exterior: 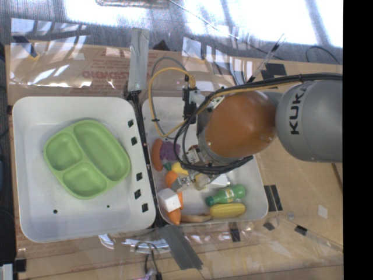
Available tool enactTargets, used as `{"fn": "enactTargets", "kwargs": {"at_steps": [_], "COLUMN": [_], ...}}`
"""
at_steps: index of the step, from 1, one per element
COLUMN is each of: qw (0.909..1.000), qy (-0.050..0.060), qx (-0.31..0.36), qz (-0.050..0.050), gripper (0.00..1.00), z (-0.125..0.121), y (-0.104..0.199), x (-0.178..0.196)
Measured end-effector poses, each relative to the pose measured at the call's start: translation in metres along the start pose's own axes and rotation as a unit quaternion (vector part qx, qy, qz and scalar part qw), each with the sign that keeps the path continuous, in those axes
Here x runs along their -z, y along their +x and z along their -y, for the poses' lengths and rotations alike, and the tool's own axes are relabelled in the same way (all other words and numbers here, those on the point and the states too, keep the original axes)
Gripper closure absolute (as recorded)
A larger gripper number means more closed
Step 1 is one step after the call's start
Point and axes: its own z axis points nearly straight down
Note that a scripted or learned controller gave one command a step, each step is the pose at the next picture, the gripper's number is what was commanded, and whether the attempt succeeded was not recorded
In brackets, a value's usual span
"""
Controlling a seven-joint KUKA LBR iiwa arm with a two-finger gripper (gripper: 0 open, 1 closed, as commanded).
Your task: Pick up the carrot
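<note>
I'm watching the arm (274, 127) reaching in from the right and hanging low over the right bin (259, 200), its orange band blocking most of the far half of that bin. The gripper (187, 178) is sitting down in the clutter near the bin's middle; whether it's apart or together I cannot tell, since the wrist is covering it from this angle, and I'm not seeing anything held. The carrot (174, 216) I'm reading as the orange tapered piece at the near left corner of the right bin, lying just beside a white cube (169, 200) and touching a tan stick-like item (195, 218). Other orange bits sit closer to the tool, so I'm not fully sure which one is the target. A green bottle (226, 195) and a yellow piece (227, 210) are lying toward the near right, a purple item (170, 150) against the left wall. The left bin (35, 214) is carrying a green divided plate (87, 157). My judgement: the tool is working off to the far side of the carrot, so it needs to come toward the near left corner; crowding from the cube is making a clean grab doubtful.
</note>
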Motion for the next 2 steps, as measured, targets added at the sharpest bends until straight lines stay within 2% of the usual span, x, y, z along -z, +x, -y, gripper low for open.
{"fn": "enactTargets", "kwargs": {"at_steps": [1, 2], "qw": [1.0, 0.9981], "qy": [0.0, 0.004], "qx": [0.001, -0.062], "qz": [0.001, -0.001], "gripper": [1.0, 1.0], "z": [0.0, 0.015], "y": [-0.001, -0.052], "x": [0.009, 0.103]}}
